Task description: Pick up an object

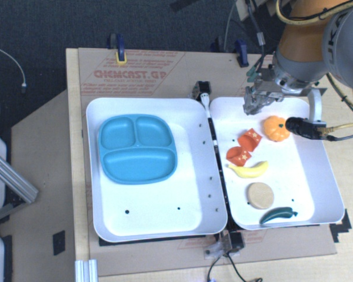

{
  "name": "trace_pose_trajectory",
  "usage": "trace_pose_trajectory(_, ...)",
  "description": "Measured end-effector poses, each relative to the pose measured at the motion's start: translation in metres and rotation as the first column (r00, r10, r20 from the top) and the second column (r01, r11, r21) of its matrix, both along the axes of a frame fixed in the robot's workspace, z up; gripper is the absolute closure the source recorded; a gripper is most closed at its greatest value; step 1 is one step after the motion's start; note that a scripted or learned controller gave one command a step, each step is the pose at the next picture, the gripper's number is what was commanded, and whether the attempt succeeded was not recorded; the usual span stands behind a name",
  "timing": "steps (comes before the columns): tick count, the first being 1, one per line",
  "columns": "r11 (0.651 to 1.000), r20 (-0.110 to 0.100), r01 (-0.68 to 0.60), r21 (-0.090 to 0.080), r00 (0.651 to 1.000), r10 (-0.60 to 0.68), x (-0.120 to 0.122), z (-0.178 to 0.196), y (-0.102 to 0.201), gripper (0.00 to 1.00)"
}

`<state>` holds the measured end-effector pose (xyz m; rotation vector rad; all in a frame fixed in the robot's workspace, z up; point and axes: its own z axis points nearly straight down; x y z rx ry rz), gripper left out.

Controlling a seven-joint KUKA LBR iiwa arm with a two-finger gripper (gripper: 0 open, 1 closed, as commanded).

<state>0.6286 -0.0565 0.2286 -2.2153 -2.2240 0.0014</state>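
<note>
The right bin [323,175] holds an orange pumpkin-like toy [275,128], two red pieces [245,146], a yellow banana [250,169], a tan round disc [260,195] and a teal-green pepper-like piece [277,215]. My gripper [256,104] hangs over the bin's far part, just left of and above the orange toy and above the red pieces. Nothing shows between its fingers.
The left bin [188,198] carries a blue divided plate [139,148] in its upper left half. A black clamp [201,90] sits at the far joint between the bins. Cables run behind the arm at the upper right.
</note>
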Motion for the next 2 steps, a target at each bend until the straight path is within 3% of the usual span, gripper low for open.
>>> trace_pose_trajectory(2,1.000,0.006,-0.001,0.000,1.000,0.001,0.020,-0.002,0.102,1.00)
